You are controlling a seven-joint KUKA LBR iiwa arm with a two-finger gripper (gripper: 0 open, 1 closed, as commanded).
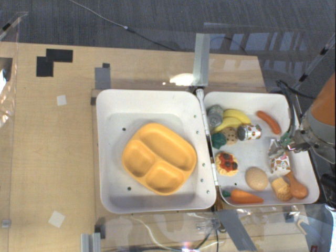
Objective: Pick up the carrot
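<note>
Lying in right bin point(303, 190), carrot point(245, 197) among toy foods, left bin point(110, 140) holding yellow plate point(159, 157), tool point(287, 143) state unclear

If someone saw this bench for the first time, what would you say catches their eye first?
Most likely the big yellow divided plate, alone in the left bin. Next comes the crowd of toy food in the right bin: bananas near the top, a hot dog beside them, and the carrot lying at the front edge. The gripper hangs over the right bin's right side, well apart from the carrot.

No legible text or labels.
</note>
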